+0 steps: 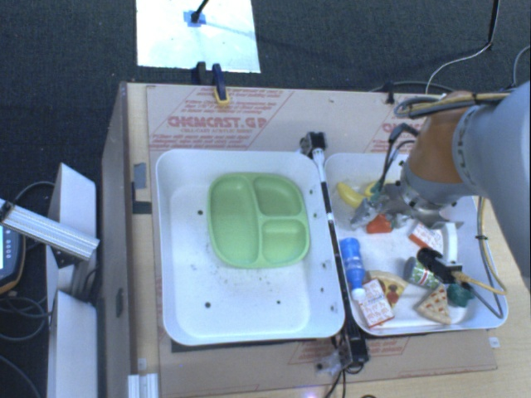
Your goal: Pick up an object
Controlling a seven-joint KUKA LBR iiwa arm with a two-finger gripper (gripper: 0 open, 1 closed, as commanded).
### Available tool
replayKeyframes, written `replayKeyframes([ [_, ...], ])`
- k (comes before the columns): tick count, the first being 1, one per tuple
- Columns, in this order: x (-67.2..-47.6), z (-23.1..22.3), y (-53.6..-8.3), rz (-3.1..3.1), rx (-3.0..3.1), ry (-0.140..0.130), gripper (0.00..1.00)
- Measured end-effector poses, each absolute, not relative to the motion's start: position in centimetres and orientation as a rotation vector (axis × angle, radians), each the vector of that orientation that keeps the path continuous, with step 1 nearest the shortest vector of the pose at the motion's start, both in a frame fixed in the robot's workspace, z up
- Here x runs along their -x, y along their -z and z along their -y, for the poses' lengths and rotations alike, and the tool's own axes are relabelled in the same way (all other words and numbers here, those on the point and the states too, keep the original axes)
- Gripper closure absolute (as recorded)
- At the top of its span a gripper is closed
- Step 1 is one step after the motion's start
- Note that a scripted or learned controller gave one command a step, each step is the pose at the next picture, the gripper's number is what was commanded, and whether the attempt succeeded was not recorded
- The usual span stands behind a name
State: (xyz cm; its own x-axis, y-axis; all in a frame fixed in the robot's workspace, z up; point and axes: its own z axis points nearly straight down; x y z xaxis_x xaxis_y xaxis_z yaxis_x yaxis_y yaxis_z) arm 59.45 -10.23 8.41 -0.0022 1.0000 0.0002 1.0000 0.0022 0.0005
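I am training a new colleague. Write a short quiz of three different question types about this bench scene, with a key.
1. True or false: the green divided plate lies in the left bin.
2. Multiple choice: where is the gripper? A) over the left bin B) over the right bin, near a small red object C) above the cardboard behind the bins
3. Fill in: the blue bottle lies in the right bin, close to the ______ between the two bins.

Key: 1 true. 2 B. 3 divider (the wall where the bins meet). Whether the gripper holds anything cannot be told from this view.
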Motion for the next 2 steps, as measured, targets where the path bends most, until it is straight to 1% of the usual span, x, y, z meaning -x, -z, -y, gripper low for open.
replayKeyframes([
  [1, -59.5, 10.3, -9.5, -2.225, -2.215, -0.002, 1.0],
  [2, -62.0, 6.0, -21.8, -2.224, -2.213, -0.006, 1.0],
])
